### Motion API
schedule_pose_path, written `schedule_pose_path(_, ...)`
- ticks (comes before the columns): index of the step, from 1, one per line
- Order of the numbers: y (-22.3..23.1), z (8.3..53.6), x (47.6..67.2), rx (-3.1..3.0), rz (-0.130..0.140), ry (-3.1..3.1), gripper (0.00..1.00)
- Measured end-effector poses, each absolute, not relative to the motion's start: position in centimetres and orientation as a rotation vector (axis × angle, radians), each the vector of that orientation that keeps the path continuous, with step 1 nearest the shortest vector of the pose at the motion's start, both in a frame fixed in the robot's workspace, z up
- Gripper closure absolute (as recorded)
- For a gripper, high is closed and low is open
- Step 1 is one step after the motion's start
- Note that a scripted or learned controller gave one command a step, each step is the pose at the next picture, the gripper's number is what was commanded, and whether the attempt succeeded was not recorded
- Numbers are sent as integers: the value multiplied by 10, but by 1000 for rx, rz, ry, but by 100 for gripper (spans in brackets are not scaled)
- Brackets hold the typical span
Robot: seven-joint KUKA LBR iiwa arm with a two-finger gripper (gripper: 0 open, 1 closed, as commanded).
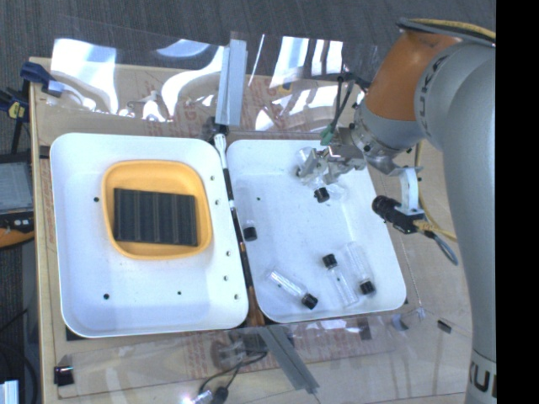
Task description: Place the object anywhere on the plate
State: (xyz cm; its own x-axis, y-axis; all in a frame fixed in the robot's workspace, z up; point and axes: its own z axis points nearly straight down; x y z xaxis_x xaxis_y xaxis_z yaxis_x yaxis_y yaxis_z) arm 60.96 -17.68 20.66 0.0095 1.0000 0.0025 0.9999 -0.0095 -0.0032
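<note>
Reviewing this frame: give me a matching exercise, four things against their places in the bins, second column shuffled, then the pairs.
Things:
1. yellow plate
2. gripper
3. vial with black cap
4. black slatted insert

Places:
A. near the front edge of the right bin
B. over the far part of the right bin
C. lying on the yellow plate
D. in the left bin

Pairs: 1-D, 2-B, 3-A, 4-C
</note>
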Motion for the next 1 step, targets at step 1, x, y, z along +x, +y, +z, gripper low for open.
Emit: schedule_pose_path(1, -81, 191, 544, -2027, 4, -2394, 100)
